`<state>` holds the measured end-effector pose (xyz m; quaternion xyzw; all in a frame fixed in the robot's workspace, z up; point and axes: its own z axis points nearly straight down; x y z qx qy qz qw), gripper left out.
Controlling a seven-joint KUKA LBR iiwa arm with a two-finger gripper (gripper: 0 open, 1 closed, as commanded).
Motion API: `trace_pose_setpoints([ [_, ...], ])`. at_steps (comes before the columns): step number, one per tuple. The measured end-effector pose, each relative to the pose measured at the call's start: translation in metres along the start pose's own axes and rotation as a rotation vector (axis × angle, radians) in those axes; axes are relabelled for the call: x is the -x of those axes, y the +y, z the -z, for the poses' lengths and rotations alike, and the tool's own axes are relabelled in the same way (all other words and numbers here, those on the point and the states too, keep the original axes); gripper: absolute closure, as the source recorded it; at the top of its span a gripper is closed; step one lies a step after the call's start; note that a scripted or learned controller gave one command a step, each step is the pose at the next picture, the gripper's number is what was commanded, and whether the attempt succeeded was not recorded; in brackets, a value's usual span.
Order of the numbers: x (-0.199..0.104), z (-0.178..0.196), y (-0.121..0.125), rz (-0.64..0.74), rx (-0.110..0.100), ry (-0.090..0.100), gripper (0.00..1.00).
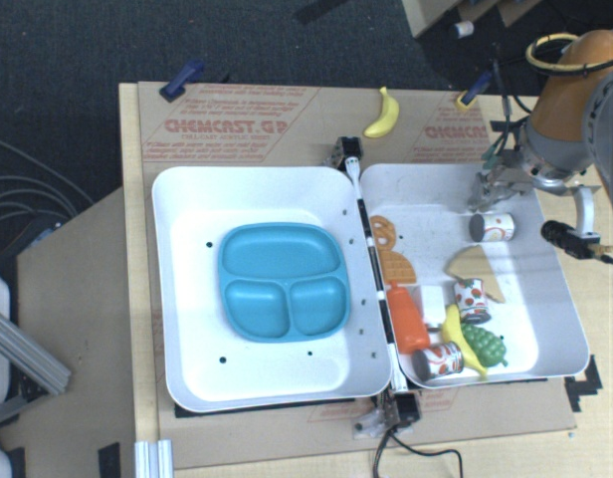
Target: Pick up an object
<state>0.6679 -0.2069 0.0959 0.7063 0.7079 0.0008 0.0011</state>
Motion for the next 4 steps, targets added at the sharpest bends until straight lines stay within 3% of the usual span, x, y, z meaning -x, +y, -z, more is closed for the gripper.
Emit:
trace_pose_setpoints([
  [1,0.000,0.000,0.000,0.000,0.000,0.000,0.00],
  [2,-0.020,-0.011,-0.001,-0.001,-0.005,0.002,0.00],
  [3,-0.020,0.000,-0.001,0.000,-0.002,0.000,1.00],
  [4,-0.020,0.000,-0.001,0.000,-0.003,0.000,0.00],
])
